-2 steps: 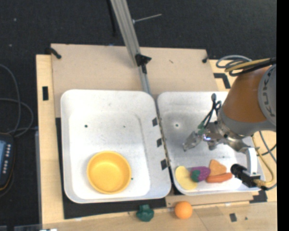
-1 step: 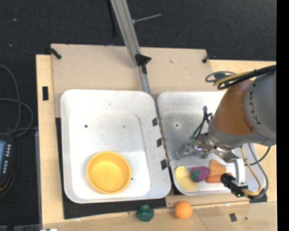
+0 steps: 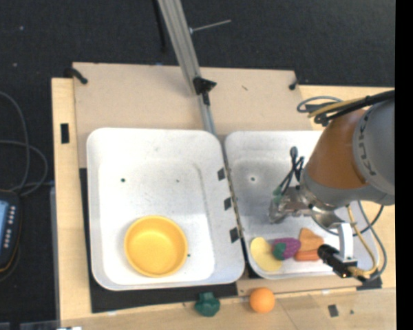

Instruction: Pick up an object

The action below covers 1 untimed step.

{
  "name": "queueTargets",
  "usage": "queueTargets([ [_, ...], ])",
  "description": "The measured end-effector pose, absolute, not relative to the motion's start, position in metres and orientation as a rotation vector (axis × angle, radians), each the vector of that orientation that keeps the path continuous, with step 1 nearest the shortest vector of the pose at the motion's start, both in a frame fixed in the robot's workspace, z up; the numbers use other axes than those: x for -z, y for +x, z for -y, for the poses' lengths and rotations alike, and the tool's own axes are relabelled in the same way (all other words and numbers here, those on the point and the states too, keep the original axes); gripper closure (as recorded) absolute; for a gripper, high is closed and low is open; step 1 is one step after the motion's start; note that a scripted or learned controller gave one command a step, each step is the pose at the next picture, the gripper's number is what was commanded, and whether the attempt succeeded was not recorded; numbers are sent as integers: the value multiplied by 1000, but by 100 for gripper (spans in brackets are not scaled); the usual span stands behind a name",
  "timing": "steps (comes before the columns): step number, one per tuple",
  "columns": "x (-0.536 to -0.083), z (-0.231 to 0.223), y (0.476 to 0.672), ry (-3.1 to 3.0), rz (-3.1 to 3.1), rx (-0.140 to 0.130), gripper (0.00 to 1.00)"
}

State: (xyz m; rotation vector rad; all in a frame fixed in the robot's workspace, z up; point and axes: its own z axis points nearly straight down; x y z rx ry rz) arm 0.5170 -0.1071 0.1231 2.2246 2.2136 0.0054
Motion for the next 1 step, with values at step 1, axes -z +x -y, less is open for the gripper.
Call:
queueTargets([
  [1,-171,102,526,2213,-2221,-7,100],
])
